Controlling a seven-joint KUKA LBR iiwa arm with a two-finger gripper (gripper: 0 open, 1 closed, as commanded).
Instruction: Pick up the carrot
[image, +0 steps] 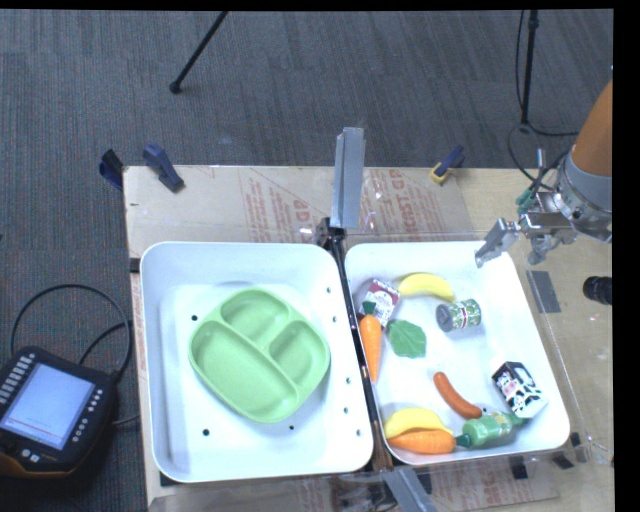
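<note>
The carrot (371, 346) is orange and slim and lies lengthwise along the left wall of the right bin (545, 330), its green leaf (406, 338) spread to its right. A second orange carrot-like piece (425, 441) rests at the bin's near edge. My gripper (515, 250) hangs over the far right corner of that bin, well apart from both. Its fingers (493, 242) stand open with nothing between them.
The right bin also holds a banana (427, 286), a small can (459, 315), a pink packet (378, 298), an orange sausage (456, 394), a milk carton (519, 389), a green bottle (487, 430) and a yellow fruit (413, 420). A green divided plate (260, 352) lies in the left bin (160, 300).
</note>
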